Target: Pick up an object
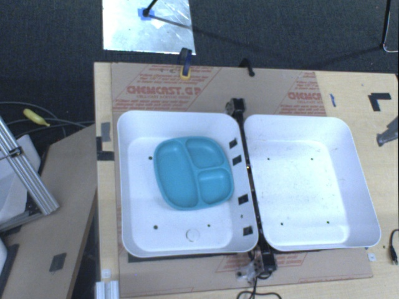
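Blue divided plate (192,172) lying in the left bin (134,167), the arm barely in frame.

From the overhead camera, a grey piece of the gripper (388,132) pokes in at the right edge, beside the right bin (358,185), touching nothing; whether it is open or closed cannot be told. The plate is smooth, matte, rounded-rectangular, with three compartments, flat on the bin floor. Both bins are shallow white plastic with rounded corners, side by side, joined by black clips. They sit on a printed cardboard sheet (165,89) over a pale wooden bench (380,114). Dark carpet (50,30) lies beyond, with a shiny metal sheet (124,23).
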`<state>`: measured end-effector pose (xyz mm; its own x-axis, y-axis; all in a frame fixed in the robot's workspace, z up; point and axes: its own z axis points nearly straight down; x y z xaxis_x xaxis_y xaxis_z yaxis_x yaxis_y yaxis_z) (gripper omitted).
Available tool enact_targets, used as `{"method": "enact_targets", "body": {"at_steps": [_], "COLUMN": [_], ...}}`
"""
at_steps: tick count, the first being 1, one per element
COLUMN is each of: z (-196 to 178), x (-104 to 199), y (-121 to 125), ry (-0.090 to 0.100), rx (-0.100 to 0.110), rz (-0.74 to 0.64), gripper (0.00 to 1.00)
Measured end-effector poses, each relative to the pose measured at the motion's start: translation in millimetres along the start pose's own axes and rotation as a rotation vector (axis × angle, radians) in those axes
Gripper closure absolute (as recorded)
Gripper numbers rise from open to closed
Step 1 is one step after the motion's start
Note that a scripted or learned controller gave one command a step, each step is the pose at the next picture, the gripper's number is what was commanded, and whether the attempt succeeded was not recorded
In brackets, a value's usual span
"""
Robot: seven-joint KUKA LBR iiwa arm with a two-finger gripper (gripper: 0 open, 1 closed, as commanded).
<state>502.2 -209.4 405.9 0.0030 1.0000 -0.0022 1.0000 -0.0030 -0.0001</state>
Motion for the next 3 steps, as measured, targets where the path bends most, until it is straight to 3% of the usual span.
{"method": "enact_targets", "body": {"at_steps": [1, 2, 3], "z": [-138, -52, -9], "x": [86, 142, 105], "y": [-16, -16, 10], "ry": [0.001, 0.004, 0.001], "rx": [-0.019, 0.004, 0.001], "rz": [-0.016, -0.013, -0.001], "gripper": [0.0, 0.0, 0.0]}}
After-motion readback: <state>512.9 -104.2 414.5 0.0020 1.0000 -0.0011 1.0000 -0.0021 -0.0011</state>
